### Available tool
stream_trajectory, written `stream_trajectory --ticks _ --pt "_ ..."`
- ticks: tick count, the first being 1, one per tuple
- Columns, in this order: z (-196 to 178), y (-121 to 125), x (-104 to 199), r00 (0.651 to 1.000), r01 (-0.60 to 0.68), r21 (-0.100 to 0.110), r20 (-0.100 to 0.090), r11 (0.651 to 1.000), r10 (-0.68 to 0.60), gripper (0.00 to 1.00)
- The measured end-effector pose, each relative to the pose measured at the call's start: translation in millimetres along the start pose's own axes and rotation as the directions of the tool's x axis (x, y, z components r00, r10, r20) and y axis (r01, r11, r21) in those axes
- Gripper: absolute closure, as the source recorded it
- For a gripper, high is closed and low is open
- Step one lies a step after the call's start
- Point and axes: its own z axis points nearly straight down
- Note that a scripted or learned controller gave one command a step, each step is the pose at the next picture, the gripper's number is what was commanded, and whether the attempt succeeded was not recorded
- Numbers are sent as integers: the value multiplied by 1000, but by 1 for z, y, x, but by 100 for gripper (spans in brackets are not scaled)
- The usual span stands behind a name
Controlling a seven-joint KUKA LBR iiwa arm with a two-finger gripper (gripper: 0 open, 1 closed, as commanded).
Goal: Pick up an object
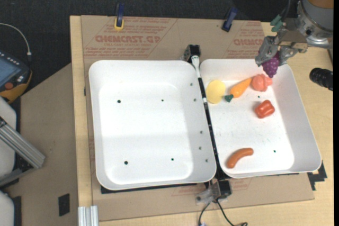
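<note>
So your gripper (274, 58) is up at the far end of the right bin (296, 129), and it looks clamped onto the purple grape bunch (271, 66), which hangs between the fingers just above the pink peach-like thing (259, 82). You want a straight, slow lift from there, no sideways swing, since the grip seems to be on the top of the bunch only. Watch the carrot (240, 87), lemon (215, 91), red pepper (265, 109) and sausage (240, 156); they're well out of your way.
</note>
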Motion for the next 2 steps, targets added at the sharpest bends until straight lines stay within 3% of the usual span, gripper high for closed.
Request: stream_trajectory --ticks 1,2 --pt "50 5 7 1000 10 6 -6 1000 -10 100" --pt "116 -69 5 1000 8 14 -8 1000 -7 100"
